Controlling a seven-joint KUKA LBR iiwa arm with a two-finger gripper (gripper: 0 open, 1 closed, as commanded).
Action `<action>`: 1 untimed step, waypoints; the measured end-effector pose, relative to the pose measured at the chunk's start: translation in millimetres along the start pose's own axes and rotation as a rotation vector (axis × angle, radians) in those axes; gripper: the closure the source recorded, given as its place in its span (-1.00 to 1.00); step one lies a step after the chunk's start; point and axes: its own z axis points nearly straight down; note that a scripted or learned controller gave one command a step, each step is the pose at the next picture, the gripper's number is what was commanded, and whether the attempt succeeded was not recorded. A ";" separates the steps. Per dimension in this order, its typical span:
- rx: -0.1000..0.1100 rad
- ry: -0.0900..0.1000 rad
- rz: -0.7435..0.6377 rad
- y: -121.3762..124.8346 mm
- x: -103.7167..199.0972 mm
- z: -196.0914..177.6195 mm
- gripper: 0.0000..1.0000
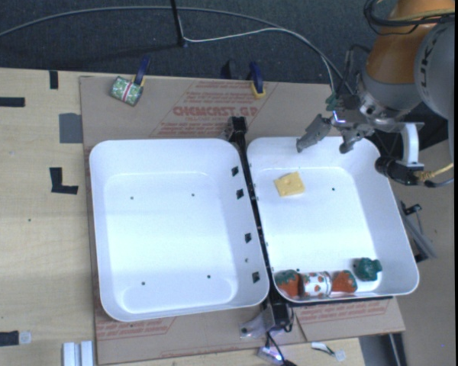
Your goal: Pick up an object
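Observation:
In the right bin (366, 204) a yellow sponge-like block (290, 184) lies near the far left. Along its near wall sit an orange-red toy with a green top (288, 282), a red-and-white spotted piece (316, 284), an orange piece (343, 282) and a teal-green object (366, 267). My gripper (326, 137) hangs over the bin's far rim, up and to the right of the yellow block. Its two fingers are spread apart and hold nothing.
The left bin (114, 227) stands beside the right one, with black clips along the shared wall. A small green-and-white box (127, 90) lies on the cardboard at the far left. Blue and yellow clamps (256, 78) hold the cardboard's far edge. A cable arcs overhead.

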 end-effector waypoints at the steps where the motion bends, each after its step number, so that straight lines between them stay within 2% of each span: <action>1: 0.011 0.001 -0.001 20.1 13.9 133.9 -1.00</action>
